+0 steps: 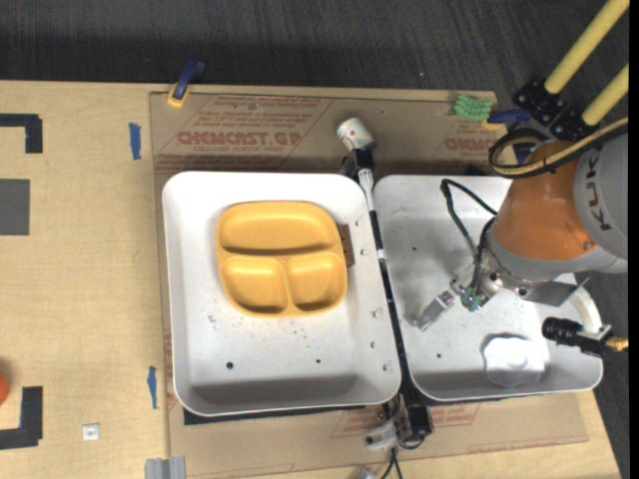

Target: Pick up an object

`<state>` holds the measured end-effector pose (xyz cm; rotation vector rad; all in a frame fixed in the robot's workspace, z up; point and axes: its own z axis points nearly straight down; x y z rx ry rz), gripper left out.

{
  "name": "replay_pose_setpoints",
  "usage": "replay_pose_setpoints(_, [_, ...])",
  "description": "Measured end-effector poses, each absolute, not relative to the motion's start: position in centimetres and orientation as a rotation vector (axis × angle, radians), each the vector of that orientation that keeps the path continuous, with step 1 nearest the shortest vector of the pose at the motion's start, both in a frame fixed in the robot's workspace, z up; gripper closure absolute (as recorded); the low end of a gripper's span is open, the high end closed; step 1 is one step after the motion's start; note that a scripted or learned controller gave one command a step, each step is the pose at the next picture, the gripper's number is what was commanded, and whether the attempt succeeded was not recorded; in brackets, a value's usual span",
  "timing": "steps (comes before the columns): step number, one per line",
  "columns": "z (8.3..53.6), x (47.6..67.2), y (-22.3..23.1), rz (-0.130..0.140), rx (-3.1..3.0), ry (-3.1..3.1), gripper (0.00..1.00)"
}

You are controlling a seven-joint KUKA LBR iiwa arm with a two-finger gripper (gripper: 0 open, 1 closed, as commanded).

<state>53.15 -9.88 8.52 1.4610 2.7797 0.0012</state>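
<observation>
The bench bears two shallow white bins side by side on a sheet of brown cardboard (300, 128). In the left bin (190, 297) lies a yellow tray (283, 257) with three compartments, one long section at the far side and two smaller sections at the near side. The tray lies flat, a little toward the far half of the bin, and its right edge is close to the wall that the two bins share. The arm (544, 218) reaches in from the right, and its orange band is above the right bin (419, 228). The gripper (439, 309) is low over the floor of the right bin, near its middle, and points toward the left. It is well apart from the yellow tray and nothing is seen between its fingers; whether they are spread or pressed together I cannot tell, because this part is small and blurred. A white block (513, 353) lies in the near right corner of the right bin, near the gripper but not touching it.
</observation>
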Motion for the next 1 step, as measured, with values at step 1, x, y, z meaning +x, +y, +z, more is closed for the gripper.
replay_pose_setpoints(1, [8.52, 53.16, -9.87, 0.002, 1.46, 2.78, 0.0])
